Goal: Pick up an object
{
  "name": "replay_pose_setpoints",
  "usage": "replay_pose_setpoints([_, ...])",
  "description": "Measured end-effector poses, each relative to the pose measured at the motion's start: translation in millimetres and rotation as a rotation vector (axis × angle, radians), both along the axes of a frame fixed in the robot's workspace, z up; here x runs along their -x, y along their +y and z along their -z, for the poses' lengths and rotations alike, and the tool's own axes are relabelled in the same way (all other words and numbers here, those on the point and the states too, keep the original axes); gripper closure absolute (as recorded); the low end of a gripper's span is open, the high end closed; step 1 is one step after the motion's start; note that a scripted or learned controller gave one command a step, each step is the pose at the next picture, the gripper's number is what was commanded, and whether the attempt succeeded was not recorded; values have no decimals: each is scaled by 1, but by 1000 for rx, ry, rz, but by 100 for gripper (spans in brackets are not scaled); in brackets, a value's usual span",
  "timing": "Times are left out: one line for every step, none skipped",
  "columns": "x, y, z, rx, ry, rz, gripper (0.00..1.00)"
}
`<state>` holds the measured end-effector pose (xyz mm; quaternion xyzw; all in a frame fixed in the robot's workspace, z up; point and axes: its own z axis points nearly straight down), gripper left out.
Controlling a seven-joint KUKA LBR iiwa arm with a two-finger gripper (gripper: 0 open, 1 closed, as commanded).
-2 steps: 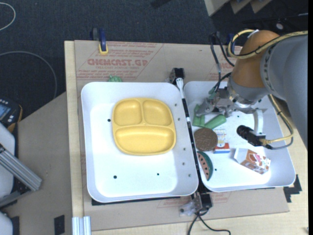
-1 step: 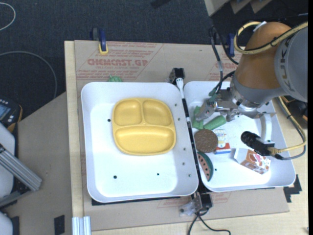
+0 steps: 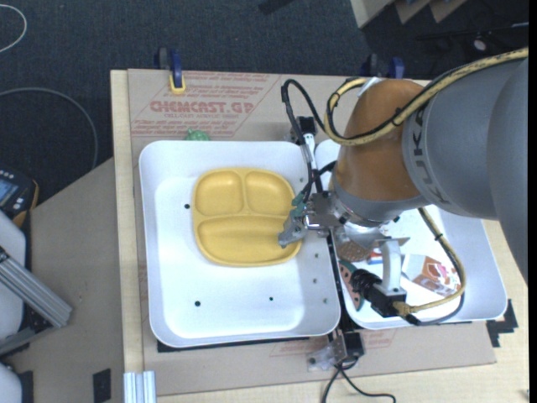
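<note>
A yellow plate (image 3: pixel 239 214) with three compartments lies in the left white bin (image 3: pixel 226 305), toward its back. My gripper (image 3: pixel 294 223) is low at the plate's right rim, close to the wall between the two bins. The wrist and its orange band (image 3: pixel 377 154) hang over the right bin (image 3: pixel 482 296) and hide much of it. Nothing can be seen held in the gripper.
The right bin holds a few small items beside the arm: a white and orange packet (image 3: pixel 430 274), a white piece with red and blue marks (image 3: pixel 393 264) and a brownish thing (image 3: pixel 357 250). A cardboard sheet (image 3: pixel 210 103) lies under both bins.
</note>
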<state>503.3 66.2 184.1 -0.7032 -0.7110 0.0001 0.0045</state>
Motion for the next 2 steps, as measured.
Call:
replay_pose_setpoints([1,10,37,12,-44,14,0])
replay_pose_setpoints([1,27,53,27,-59,23,0])
